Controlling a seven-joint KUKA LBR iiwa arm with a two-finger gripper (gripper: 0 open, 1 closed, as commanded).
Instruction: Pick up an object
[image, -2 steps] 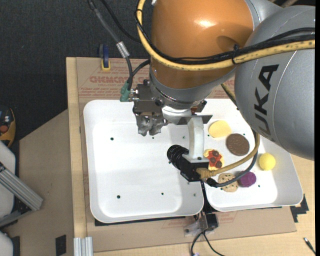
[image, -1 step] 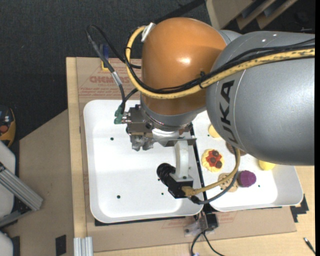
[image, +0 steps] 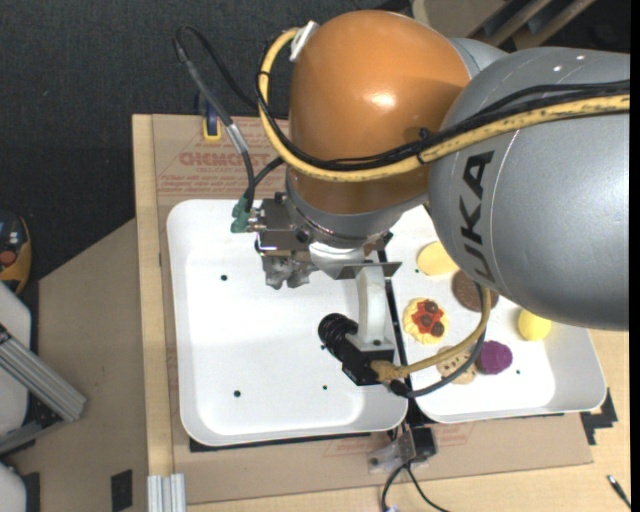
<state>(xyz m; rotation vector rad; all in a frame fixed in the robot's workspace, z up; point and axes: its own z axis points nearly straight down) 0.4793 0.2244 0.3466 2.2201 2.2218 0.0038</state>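
My gripper (image: 287, 272) hangs under the big orange and grey wrist, low over the far middle of the left white bin (image: 215, 330). Nothing shows beneath it. The objects lie in the right bin (image: 560, 385): a pale yellow piece (image: 435, 259), a brown disc (image: 466, 291), a yellow slice with red spots (image: 427, 319), a small yellow lump (image: 534, 325) and a purple ball (image: 494, 357). The arm hides much of the right bin's far side.
A black connector with a yellow cable (image: 345, 348) hangs from the arm over the wall between the bins. Both bins rest on a brown cardboard sheet (image: 160, 180). Metal framing (image: 35, 385) stands at the left edge.
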